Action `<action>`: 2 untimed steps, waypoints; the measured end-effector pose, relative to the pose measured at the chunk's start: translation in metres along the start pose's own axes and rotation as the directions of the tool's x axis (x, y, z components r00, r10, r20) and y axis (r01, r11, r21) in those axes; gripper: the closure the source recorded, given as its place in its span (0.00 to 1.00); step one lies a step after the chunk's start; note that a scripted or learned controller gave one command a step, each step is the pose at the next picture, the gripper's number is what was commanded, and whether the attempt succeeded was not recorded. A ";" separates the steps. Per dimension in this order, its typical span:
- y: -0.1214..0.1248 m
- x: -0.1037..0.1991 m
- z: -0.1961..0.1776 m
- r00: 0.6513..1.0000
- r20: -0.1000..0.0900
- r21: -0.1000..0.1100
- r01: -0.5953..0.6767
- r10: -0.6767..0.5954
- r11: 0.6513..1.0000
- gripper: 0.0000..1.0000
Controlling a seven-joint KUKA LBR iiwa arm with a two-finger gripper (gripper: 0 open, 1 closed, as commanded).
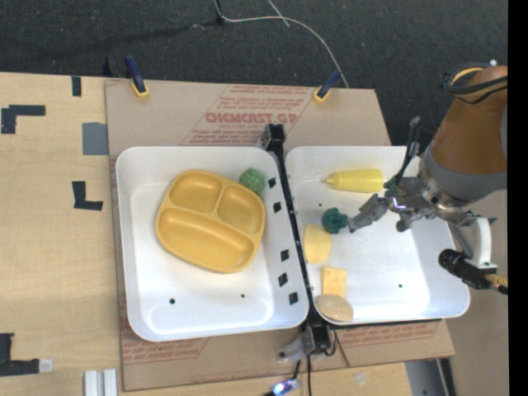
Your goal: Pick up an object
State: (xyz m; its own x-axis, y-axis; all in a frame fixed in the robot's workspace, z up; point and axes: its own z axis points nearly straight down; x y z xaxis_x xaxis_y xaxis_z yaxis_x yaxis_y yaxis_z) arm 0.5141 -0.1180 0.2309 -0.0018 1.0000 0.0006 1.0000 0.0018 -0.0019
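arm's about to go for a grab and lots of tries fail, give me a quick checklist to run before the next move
1. Gripper carries nothing yet: ok, nothing shows between its fingers.
2. Gripper is over the right bin, where targets lie: ok.
3. Nearest target: ok, the dark green object sits just left of the fingertips.
4. Room around that target: not ok, the pale yellow block lies close below it.
5. Height of the gripper above the bin floor: cannot tell from this slanted view.
6. Other options in reach: ok, the yellow bottle lies apart near the bin's back wall.
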 end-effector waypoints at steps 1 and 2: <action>0.000 -0.001 0.065 1.000 0.000 0.006 -0.002 0.002 1.000 0.00; -0.007 -0.008 0.115 1.000 0.000 0.006 -0.002 0.002 1.000 0.00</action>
State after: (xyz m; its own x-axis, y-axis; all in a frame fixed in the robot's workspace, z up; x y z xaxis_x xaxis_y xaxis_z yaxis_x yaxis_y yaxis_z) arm 0.5066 -0.1264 0.1163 0.0005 1.0000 0.0010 1.0000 -0.0005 -0.0080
